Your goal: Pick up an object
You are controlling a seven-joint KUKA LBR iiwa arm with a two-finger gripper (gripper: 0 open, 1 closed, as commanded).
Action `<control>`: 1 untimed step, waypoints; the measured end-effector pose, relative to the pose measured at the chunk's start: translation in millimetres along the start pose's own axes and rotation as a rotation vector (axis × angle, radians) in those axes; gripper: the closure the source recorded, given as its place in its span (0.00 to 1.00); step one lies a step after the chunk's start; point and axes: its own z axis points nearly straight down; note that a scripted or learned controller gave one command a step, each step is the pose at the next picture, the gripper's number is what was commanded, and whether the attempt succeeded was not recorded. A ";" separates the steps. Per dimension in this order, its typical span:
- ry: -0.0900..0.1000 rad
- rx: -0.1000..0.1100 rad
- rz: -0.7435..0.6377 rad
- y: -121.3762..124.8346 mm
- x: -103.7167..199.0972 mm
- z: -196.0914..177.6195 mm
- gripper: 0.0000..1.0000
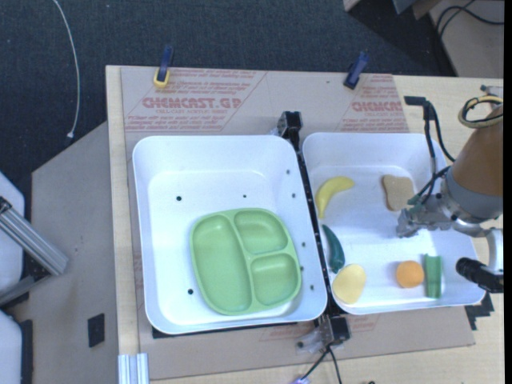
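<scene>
A bench (128, 214) seen from above at a slant, covered by a brown printed board that carries two shallow white bins side by side.

The left bin (156, 166) holds a pale green plate (244, 258) with three compartments, lying flat toward the near side of the bin. Its largest compartment is on the left and two smaller ones are on the right. A yellow clamp (163, 69) and a blue clamp (356, 70) grip the far edge of the board, the yellow one above the left bin and the blue one above the right bin.

The right bin (360, 146) touches the left bin along a dark seam. Inside it, going left to right: a yellow banana (332, 193) lies toward the far left of the bin, curved. Nearer, against the left wall, is a dark teal pepper-like piece (334, 247), and just beside its near end sits a pale yellow round piece (349, 283). Toward the far side is a tan slice of bread (397, 190). An orange (410, 274) rests near the front of the bin, with a green stick-shaped piece (433, 276) just beside it on the right.

The gripper (418, 218) comes in from the right on the grey arm (480, 174), low over the bin, between the bread and the orange. Its tip is close to the near edge of the bread. Whether the fingers are spread or closed cannot be told, and nothing is visibly held between them.
</scene>
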 end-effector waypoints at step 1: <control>-0.002 -0.005 -0.003 8.9 4.4 -59.2 1.00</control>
